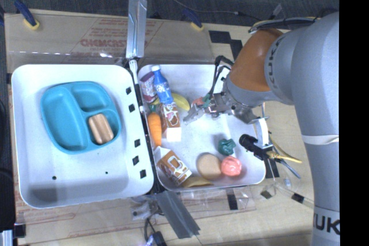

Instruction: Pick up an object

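Two fingers (193, 114) spread, nothing between; gripper (196, 112) low in right bin (203, 69). Banana (181, 102) just beside tips, bottle (162, 87) beyond, carrot (154, 128) below-left. Risk: crowded pile; closing may pinch air or nudge banana away.

Yellow banana (182, 102) lying in right bin (199, 73); blue-capped bottle (162, 86) tilted beside it

Light is even and fairly bright, diffuse from above. The white bins (34, 124) look slightly overexposed, with soft glare on the left bin's rim toward 9 o'clock. A faint grey shadow lies in that bin's corner at 7 o'clock. The arm (311, 95) at 3 o'clock shows a soft sheen. Focus is mildly soft throughout; small details appear grainy
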You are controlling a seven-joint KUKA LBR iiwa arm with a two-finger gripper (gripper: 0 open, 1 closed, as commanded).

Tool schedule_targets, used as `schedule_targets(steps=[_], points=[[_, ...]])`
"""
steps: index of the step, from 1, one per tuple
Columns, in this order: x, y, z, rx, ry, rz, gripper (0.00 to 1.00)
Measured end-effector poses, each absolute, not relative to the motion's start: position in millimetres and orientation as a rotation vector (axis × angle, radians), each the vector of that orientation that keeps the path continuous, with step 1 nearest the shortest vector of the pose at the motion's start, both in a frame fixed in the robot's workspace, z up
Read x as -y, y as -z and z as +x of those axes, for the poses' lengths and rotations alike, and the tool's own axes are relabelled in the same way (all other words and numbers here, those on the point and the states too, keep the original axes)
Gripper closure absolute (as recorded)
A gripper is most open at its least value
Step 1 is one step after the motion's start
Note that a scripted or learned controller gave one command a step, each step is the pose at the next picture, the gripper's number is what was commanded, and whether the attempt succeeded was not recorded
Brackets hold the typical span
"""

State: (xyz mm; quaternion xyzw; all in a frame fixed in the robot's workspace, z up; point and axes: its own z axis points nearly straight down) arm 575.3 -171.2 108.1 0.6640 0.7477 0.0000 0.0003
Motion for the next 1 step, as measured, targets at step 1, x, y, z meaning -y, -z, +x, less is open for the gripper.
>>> schedule_targets(steps=[1], points=[[139.3,-90.1,618.5,-2.121,0.005,2.319,0.0]])
